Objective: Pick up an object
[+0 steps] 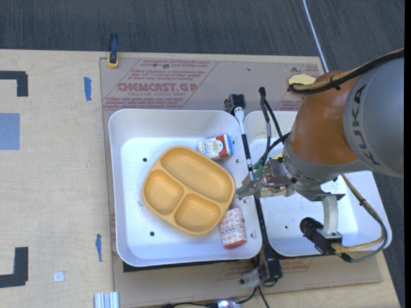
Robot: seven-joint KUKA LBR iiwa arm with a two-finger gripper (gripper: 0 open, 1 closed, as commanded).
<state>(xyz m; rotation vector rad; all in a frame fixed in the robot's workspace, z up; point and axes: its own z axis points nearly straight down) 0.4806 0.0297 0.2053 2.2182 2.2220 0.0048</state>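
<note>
The arm (379, 117) enters from the right of the camera view, its grey casing filling the upper right corner; below the grey section sits the broad orange band (321, 117), rounded and turned toward the camera; beneath that the grey wrist (311, 165) narrows and points down and to the left; the gripper (247, 188) hangs at its end, small and metallic, with black cables looping around the wrist; its state is too small to read.

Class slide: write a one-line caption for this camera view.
Grey-and-orange arm's gripper at the left white bin's right rim, beside a yellow three-compartment plastic plate, small carton and red-labelled packet.
</note>
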